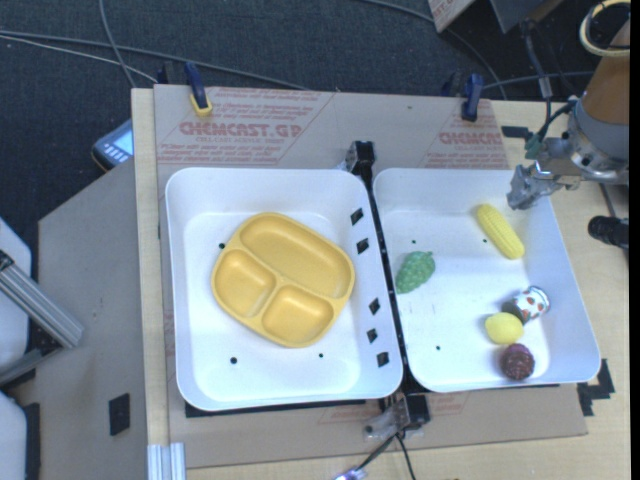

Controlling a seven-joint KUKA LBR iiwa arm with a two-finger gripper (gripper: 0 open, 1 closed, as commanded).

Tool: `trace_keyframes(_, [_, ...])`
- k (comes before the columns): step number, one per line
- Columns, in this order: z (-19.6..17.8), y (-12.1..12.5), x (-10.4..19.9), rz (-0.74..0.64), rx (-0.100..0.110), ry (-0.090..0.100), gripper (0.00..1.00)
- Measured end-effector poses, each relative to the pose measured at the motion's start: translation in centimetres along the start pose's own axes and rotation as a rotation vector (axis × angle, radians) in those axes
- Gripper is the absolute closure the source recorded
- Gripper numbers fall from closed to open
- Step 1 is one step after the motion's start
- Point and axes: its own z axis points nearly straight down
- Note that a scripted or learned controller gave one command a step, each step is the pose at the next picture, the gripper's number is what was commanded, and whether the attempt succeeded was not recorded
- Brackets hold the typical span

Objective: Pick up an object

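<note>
On the bench, the tool (pixel 527 190) hovers beside the corn (pixel 499 231); its opening I cannot tell.

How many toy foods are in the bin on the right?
5. Corn lies near the top, grapes by the left wall, and a lemon, a small striped toy and a dark red berry cluster at the bottom right.

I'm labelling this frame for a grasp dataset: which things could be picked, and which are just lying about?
Could be picked, in the right bin:
yellow corn cob
green grapes
yellow lemon
dark red fruit
small patterned object
The tool is near the corn.

Lying about:
yellow divided plate, in the left bin
blue clamps
</note>
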Motion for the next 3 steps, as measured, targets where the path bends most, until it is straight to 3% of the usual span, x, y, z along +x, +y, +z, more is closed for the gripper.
trace_keyframes(1, [-2.5,0.1,0.0,0.000,0.002,0.001,1.00])
trace_keyframes(3, [-2.1,0.2,10.8,-0.005,0.008,0.005,1.00])
